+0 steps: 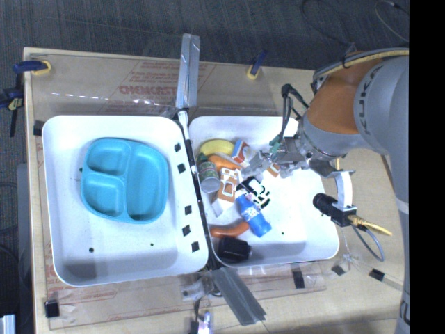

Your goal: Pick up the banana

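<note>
Banana (216, 146) lies at the upper-left end of the right bin (306, 245) beside the centre divider, apart from the gripper (263, 160) (finger state: cannot tell), which hangs over the clutter near a blue bottle (252, 215), while the left bin (69, 256) holds a blue tray (126, 179).

Yellow banana (216, 146), blue bottle (252, 215), turquoise tray (126, 179) — white bins (62, 242), orange-banded grey arm (361, 96).
</note>
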